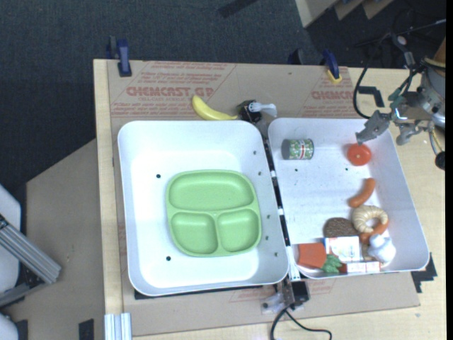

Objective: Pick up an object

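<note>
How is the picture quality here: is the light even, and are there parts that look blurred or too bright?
In the camera view the light is soft and fairly even; the two white bins look bright, nearly washed out, with faint shadows along their walls. The green tray is sharp. The small items in the right bin's near corner blend together, and the end effector at the right edge looks slightly soft.

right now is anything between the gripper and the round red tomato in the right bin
Nothing visible stands between them. The gripper sits at the right white bin's far right corner, and the round red tomato lies just below it on bare bin floor, apart from the small green-labelled can.
</note>
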`<action>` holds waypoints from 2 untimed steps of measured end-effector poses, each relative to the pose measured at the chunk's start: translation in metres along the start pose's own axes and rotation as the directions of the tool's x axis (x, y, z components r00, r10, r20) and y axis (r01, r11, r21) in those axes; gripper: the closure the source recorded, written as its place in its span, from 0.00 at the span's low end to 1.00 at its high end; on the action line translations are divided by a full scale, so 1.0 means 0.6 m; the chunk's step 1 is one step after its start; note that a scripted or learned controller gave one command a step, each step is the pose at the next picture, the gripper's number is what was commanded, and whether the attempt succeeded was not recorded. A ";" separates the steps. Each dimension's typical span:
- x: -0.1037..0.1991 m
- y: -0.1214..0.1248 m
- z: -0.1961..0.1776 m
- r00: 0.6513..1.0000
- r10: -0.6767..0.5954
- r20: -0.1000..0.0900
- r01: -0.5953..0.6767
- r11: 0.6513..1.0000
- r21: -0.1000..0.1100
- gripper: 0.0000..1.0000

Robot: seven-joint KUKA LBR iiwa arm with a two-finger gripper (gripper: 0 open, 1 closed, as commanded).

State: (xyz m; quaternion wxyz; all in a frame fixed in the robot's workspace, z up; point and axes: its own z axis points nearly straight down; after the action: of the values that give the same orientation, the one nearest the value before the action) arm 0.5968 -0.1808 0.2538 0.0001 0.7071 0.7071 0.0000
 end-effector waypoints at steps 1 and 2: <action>-0.066 -0.062 0.260 1.000 -0.001 0.000 0.001 1.000 -0.001 0.00; -0.066 -0.111 0.282 1.000 -0.002 -0.009 0.002 1.000 0.003 0.00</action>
State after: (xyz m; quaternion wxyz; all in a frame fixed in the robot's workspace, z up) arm 0.5300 -0.2202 0.0847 -0.0039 0.7062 0.7080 0.0021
